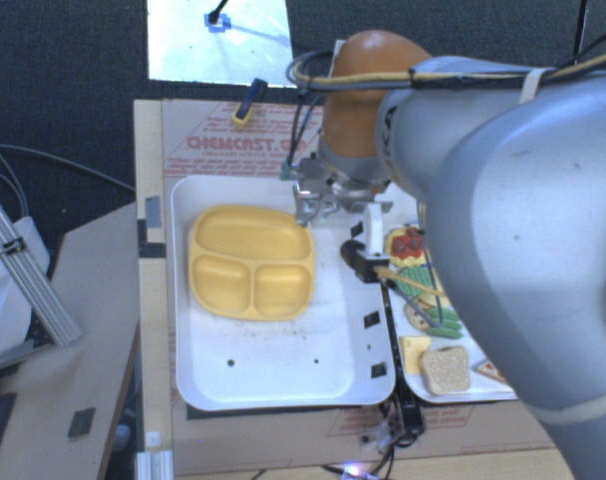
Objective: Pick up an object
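Looming nearest the camera, the grey arm is filling the right side of the view, with its orange band sitting above the wrist. Going from the left, the worktop is carrying a cardboard sheet printed with red lettering, and a small blue and yellow item is lying on that sheet's far edge. On top of the cardboard, the left white bin is holding a yellow divided tray, which is lying flat in the bin's far half, with its large compartment toward the far side and two smaller ones nearer the camera. Just beside the tray's far right corner, the hand is hanging low over the left bin; whether it is open or closed I cannot tell, and nothing is visibly sitting in it. Further right, the right white bin is holding a jumble of colourful small objects, partly hidden under the arm, and a tan sponge-like block is lying near its front edge.
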Robot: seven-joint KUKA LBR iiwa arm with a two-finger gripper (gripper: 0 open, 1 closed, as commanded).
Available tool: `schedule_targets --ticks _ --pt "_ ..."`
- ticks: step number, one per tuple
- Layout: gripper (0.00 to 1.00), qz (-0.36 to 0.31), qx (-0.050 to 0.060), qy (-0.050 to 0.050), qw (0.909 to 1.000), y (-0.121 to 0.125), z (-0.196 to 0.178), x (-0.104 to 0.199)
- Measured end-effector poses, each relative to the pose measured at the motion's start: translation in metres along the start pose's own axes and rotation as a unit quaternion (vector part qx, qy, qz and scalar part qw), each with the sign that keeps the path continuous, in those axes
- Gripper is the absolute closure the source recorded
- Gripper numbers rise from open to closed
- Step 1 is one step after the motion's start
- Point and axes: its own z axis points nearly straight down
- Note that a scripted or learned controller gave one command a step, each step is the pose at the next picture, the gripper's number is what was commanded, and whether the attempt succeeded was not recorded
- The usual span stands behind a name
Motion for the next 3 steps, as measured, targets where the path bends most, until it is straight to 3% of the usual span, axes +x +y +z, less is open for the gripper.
schedule_targets --ticks 1,2,3 --pt "1.00 0.001 -0.011 0.000 0.9999 -0.051 0.057 0.022" --pt "1.00 0.003 -0.006 -0.007 1.0000 -0.116 0.043 0.079" --pt "1.00 0.005 0.000 0.000 1.0000 -0.165 -0.010 0.078"
